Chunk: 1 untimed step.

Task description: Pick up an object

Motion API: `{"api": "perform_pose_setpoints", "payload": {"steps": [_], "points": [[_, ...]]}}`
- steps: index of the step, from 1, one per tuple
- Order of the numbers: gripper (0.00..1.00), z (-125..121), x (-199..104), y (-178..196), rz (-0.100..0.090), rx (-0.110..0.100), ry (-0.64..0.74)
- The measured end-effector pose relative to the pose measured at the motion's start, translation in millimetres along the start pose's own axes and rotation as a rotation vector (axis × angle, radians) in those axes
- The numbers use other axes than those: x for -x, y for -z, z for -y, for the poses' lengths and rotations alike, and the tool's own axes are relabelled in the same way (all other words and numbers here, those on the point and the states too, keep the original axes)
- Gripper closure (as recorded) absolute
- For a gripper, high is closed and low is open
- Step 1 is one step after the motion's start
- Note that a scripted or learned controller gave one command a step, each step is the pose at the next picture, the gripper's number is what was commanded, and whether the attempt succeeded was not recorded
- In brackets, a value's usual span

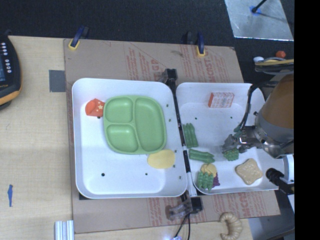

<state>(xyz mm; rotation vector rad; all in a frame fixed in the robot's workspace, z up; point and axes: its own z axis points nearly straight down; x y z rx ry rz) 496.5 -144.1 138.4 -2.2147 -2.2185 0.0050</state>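
Camera view looks down on two white bins side by side on the desk. Reaching in from the right, the arm has its tool low in the right bin, directly over a small green toy vegetable. Whether that piece sits between the fingers or merely below them cannot be told, and the tool's spread is hidden by its own dark metal.

That small green piece, in the right-hand middle of the right bin, looks like the likely target. It seems to be light, hard plastic play food: stiff, slightly slick and easy to nudge away, so a grip across its narrow middle would probably hold best.

Other candidates lie close by. A slice of toy bread rests just right and nearer, a green pea pod lies to the left, a second ribbed green piece sits by the bin's left wall, and a corn cob with green husk is at the near edge. A small red-and-white packet lies at the far side.

The left bin carries a green divided plate, a red piece at its left and a yellow one just nearer.
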Motion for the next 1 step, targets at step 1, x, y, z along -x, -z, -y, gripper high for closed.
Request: {"api": "perform_pose_setpoints", "payload": {"steps": [1], "points": [[1.00, -45.6, -82.2, 56.1, 0.002, 0.010, 0.008]]}}
